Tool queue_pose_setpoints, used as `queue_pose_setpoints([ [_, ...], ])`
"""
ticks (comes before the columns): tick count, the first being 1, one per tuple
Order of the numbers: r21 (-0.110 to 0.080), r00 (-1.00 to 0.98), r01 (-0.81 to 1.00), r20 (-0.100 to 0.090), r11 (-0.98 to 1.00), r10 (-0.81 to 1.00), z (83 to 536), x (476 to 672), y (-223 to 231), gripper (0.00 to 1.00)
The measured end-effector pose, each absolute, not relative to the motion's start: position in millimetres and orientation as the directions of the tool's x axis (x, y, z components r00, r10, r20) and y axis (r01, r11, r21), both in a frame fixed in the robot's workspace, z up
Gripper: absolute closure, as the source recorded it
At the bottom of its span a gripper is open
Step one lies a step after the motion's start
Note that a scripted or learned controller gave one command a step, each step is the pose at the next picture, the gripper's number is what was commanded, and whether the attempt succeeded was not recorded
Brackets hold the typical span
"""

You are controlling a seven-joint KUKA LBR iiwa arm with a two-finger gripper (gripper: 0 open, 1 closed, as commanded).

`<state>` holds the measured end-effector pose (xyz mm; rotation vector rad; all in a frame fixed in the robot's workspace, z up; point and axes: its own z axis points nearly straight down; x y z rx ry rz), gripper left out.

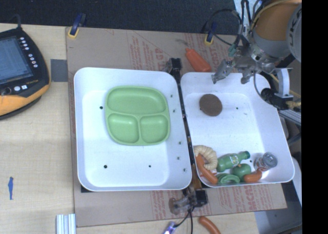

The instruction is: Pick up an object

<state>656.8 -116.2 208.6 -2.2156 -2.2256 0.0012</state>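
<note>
Nothing is picked yet — your tool (233, 74) hangs spread wide, seemingly empty, over the right white bin's (266, 120) far rim; the round flat brown disc (210, 104) lies just below, ungrasped.

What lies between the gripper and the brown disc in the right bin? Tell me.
In the camera view, just bare white floor of the right bin separates the gripper from the brown disc; the fingers stand open at the bin's far rim.

Glossy white plastic bins (92, 125) sit on matt brown cardboard (128, 48).
</note>
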Motion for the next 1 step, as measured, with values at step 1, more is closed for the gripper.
queue_pose_setpoints([
  [1,-0.006,-0.005,1.0,0.0,0.005,1.0,90.7,638.8,-106.2,0.0],
])
